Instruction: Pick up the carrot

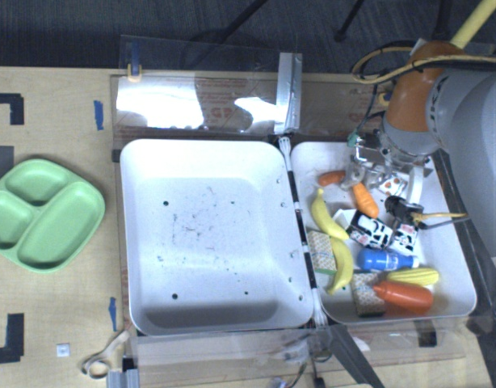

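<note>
Gripper [369,173] just above carrot [363,198] in right bin [458,285].

The arm [466,128] is a thick, rounded grey casing with a smooth matte shell. Next to the right bin [466,297] it narrows into an orange band [409,103] shaped like a dome, glossy at its top. Yellow and black cables [381,59] loop beside the band on its far side from the bin. Below the band sits the gripper [369,168], a cluster of silvery metal parts above the bin's far end.
</note>
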Available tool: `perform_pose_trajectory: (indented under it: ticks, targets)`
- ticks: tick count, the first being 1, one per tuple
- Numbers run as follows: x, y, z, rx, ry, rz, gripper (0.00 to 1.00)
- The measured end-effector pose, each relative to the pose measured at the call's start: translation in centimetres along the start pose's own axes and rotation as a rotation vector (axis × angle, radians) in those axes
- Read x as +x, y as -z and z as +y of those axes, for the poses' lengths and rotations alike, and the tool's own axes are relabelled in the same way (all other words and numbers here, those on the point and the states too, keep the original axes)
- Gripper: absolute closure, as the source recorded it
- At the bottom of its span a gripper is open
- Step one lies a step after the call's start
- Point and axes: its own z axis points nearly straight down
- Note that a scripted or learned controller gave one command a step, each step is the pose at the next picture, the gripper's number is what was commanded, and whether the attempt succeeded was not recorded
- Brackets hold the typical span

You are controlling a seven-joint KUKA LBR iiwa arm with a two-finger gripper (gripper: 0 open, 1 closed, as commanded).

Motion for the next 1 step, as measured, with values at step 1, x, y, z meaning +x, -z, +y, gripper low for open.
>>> perform_pose_trajectory:
  ticks: [1]
  targets:
    - [5.92,9.72,-0.57,-0.017,-0.012,-0.001,1.0]
